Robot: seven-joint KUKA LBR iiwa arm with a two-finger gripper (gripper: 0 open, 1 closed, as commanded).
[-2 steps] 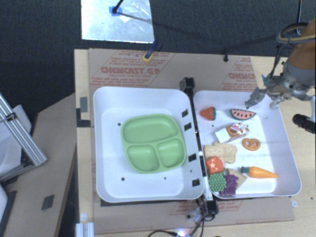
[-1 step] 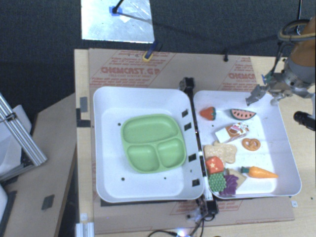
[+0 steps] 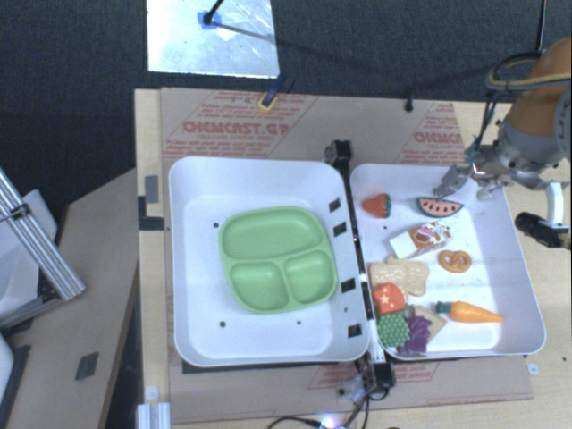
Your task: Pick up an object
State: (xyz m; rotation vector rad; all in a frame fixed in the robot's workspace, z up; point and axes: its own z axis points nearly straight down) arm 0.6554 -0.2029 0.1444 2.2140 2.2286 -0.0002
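- We see the gripper at the far right corner of the right bin, with the arm reaching in from the right.
- We cannot tell whether the gripper is open or closed, and nothing shows between its tips.
- The watermelon slice lies just below the gripper, close to it but apart.
- The strawberry lies to the left of the gripper, near the divider between the bins.
- The small box lies below the watermelon slice, further toward the near side from the gripper.
- The pretzel lies just right of the box.
- The bread slice, the red pepper, the peas and the grapes lie well below and left of the gripper.
- The carrot lies well below the gripper, near the bin's near edge.
- The left bin sits well left of the gripper and holds a green divided tray.
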